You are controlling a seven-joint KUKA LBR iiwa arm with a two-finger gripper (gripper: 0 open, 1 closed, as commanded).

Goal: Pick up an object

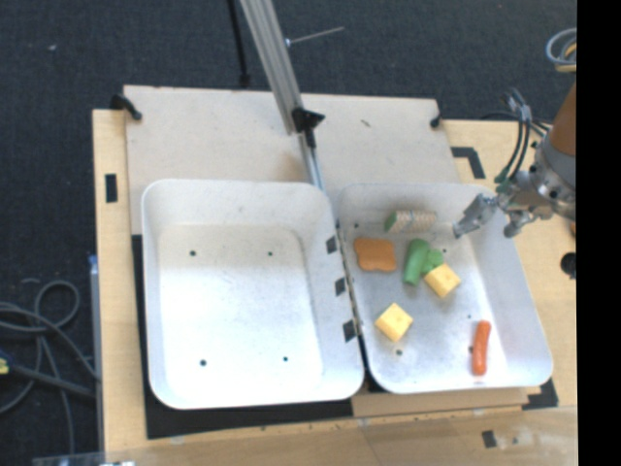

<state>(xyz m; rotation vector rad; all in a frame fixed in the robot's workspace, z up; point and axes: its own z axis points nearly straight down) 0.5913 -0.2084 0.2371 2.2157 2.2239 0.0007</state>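
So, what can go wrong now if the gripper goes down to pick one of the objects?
1. The green piece touches a yellow cube and lies near the orange piece; the fingers may push a neighbour or catch two.
2. The gripper hangs over the right bin's far edge; a straight descent might hit the rim.
3. The thin orange-red stick lies near the wall and may slip.

Bench (112, 260) with two white bins (243, 289)

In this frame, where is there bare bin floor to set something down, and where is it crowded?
The left bin floor is bare wall to wall. In the right bin, items cluster at the upper middle: orange piece, green piece and yellow cubes. Bare floor lies between the lower cube and the carrot. The gripper hovers over the upper right rim.
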